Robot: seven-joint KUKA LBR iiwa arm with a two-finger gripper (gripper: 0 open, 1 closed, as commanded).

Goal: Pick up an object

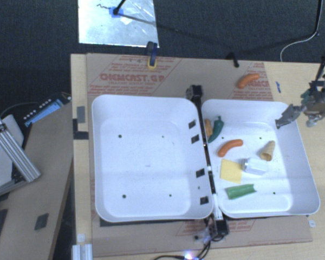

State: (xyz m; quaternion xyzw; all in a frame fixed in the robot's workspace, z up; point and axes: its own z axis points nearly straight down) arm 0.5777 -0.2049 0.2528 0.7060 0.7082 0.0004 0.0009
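tool (306, 111) hangs at the right bin's (300, 145) far right rim, nothing between its tips; can't tell how it's set. the pieces lie in that bin: orange sausage (230, 146), cone (267, 150), yellow block (231, 170). looks like the approach step. next it must swing over one piece and drop.

From my feed the light is bright and even, coming from overhead. The two white bins (146, 161) glare a little, most on the floor of the one nearest the claw (292, 117), which itself is soft and smeared at the edge of view. Shadows under the small objects below and left of it are short and faint. Far up-left of the claw a foil sheet (118, 15) shines with patchy reflections. The whole picture is slightly grainy.
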